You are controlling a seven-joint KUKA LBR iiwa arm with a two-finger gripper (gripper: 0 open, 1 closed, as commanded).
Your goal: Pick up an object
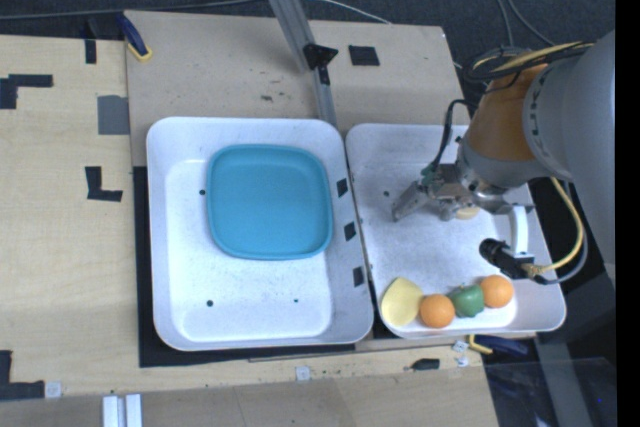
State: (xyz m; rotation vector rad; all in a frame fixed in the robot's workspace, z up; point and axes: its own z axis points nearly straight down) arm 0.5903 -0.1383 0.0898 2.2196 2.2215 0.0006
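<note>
My gripper (420,209) hangs low over the bare floor of the right bin (400,155), near its middle. Its fingers are spread open and nothing sits between them. Along the front edge of that bin lies a row of small items: a pale yellow piece (400,300), an orange ball (436,311), a green object (467,301) and a second orange ball (496,291). All of them lie well in front of the gripper and apart from it.
The left bin (180,315) holds a square blue plate (269,200). A slanted metal pole (290,5) rises behind the bins. The arm's orange band (500,125) and cables (560,245) hang over the right bin's right side.
</note>
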